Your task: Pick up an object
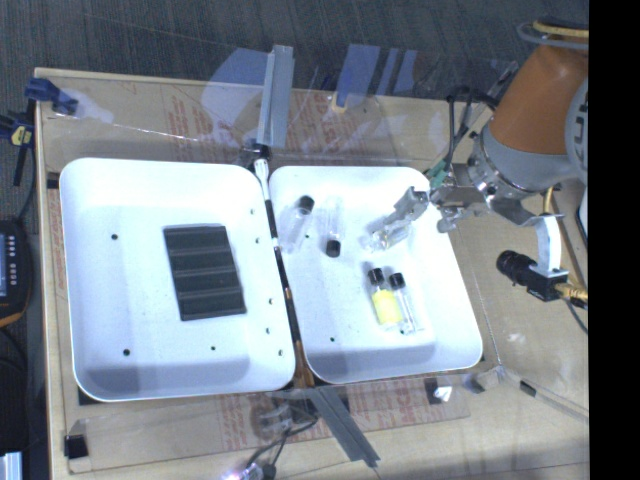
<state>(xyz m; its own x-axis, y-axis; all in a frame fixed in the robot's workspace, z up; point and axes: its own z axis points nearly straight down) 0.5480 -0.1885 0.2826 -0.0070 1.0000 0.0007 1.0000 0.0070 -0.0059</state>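
My gripper (408,208) reaches into the upper right part of the right bin (450,343) from the right, low over the floor. A clear plastic piece (381,234) lies just at its tip; whether they touch I cannot tell. A yellow bottle (384,302) with a black cap lies below the gripper, beside a thin clear vial (402,304). Two more clear vials with black caps (296,220) (331,234) lie at the bin's upper left. A black ridged block (205,271) rests in the left bin (90,268).
The arm's orange band (535,88) and grey wrist hang over the bench right of the right bin. A black cable fitting (528,273) sits there too. A metal rail (273,93) and blue clamps stand behind the bins.
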